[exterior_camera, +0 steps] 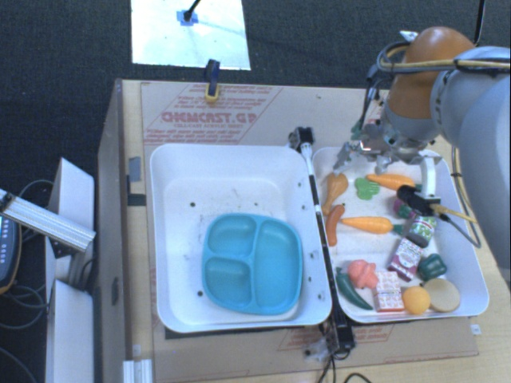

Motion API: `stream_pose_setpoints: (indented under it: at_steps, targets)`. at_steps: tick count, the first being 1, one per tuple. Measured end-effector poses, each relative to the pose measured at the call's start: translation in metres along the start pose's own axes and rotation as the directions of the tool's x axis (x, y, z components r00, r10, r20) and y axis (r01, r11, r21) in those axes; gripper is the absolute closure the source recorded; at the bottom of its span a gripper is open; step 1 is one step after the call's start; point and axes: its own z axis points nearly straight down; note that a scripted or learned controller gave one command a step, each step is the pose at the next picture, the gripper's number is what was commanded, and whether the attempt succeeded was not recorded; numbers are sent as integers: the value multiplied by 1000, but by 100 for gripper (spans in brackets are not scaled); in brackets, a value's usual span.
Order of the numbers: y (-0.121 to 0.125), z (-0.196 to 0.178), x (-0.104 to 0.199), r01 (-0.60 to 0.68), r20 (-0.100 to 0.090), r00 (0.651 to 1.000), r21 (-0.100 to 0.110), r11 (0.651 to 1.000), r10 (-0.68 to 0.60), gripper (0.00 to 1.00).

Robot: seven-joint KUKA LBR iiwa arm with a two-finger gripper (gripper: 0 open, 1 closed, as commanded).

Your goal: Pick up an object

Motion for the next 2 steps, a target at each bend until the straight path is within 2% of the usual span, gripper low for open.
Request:
stream_pose_setpoints:
  at_steps: [1, 2]
  targets:
    - [0, 26, -8, -3, 1, 1000, -1, 1000, 3, 0]
    - [1, 49, 1, 0, 2, 1000, -4, 1000, 0, 0]
